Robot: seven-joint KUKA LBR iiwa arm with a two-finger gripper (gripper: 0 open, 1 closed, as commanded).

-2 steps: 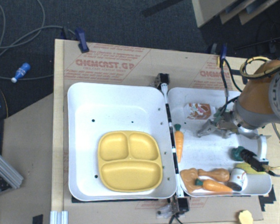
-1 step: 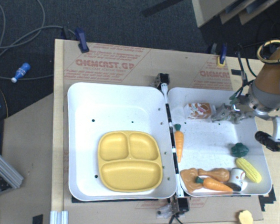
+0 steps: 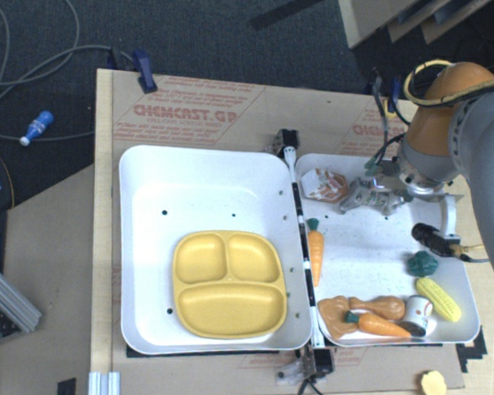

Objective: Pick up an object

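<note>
Pick not yet done. Claw [image 3: 367, 198] is sitting over the far part of the right bin [image 3: 357, 255]. Opening: can't tell from this angle. Nothing visibly in its hold, and every obj is lying on the bin floor.

Closest candidate is the packet [image 3: 324, 185] in the far-left corner, just left of the claw. Touching or apart: can't tell. Other candidates:
- carrot [image 3: 314, 254], lying along the left wall
- green toy [image 3: 423, 264] and corn [image 3: 438, 299], at right
- 2nd carrot [image 3: 380, 326], in the near clutter

Left to do, as I'm judging it: close on smth, then lift.

Edges and room: packet is hugging two walls, so approach looks tight there. Wall carrot is likewise pinned on one side. Mid bin floor is lying open, w/ room to come down. Near edge is looking crowded, w/ things touching. Left bin [image 3: 197, 189] is carrying just the yellow plate [image 3: 228, 284]. Table [image 3: 194, 104] margin is narrow round both bins.
</note>
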